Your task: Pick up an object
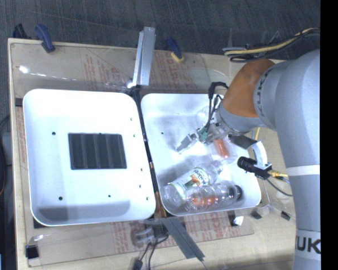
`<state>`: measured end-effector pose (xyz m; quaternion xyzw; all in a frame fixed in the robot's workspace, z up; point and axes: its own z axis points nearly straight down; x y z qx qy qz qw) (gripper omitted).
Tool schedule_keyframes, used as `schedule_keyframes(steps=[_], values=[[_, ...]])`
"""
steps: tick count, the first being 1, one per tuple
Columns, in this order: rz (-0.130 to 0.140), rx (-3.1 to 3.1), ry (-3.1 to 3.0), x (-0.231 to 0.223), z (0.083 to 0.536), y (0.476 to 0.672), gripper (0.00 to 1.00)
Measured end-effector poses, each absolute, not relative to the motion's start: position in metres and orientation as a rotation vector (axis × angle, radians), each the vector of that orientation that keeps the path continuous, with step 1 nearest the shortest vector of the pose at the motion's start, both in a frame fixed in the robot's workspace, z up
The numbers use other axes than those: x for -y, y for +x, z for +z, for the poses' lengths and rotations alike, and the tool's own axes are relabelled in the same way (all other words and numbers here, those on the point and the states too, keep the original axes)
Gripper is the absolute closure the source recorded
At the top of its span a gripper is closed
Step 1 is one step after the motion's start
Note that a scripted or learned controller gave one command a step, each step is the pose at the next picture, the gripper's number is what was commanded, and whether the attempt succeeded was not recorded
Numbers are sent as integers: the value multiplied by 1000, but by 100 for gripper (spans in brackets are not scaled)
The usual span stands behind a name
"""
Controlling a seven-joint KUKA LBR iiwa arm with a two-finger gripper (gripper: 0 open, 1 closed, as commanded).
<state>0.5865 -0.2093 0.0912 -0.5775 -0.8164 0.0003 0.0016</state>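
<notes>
My gripper [187,143] reaches low into the right bin [163,114], near its middle, pointing left. Just right of it, against the wrist, lies a small orange object [220,147]. Two clear plastic bottles lie below the gripper along the bin's near side: one with a green and white label [198,178], and one with an orange label and a dark cap [214,196]. Nothing is visibly held at the gripper's tip.
The left bin [45,111] holds a dark ribbed rectangle [97,151]. A metal divider bar [143,55] rises between the bins at the back. Blue clamps [45,38] grip the bench's far edge. Cables [265,49] trail at the upper right.
</notes>
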Motion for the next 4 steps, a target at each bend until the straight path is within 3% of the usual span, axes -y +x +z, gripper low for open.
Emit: schedule_keyframes(steps=[1,2,3,4], values=[[-2,2629,-1718,169,92,498,0],[-3,2634,-1709,168,102,499,100],[0,2577,-1795,116,201,554,100],[1,2577,-1795,116,201,553,0]])
